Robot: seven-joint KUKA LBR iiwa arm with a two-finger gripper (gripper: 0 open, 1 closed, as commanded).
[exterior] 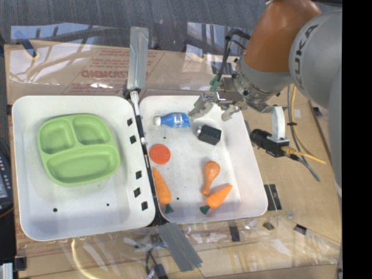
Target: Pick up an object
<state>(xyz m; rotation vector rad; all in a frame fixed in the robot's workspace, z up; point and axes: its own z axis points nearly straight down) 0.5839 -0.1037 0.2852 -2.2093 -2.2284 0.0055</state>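
- Two shallow white bins sit side by side mid-frame; the left bin (23,156) holds a green divided plate (78,148).
- The right bin (247,156) holds the loose objects: a small blue bottle (173,120) at its upper left, a black block (208,134) just right of centre top, an orange disc (160,153) near the left wall, a drumstick-shaped toy (210,176) lower centre, and two toy carrots, one (162,192) along the lower left wall, one (217,197) near the bottom edge.
- The grey arm enters from the upper right; its gripper (213,107) hangs over the bin's top edge, between the bottle and the block, fingers spread apart with nothing between them.
- This looks like the approach step: nothing is grasped yet.
- Next, the gripper likely needs to centre over one object, probably the block or bottle, descend and close.
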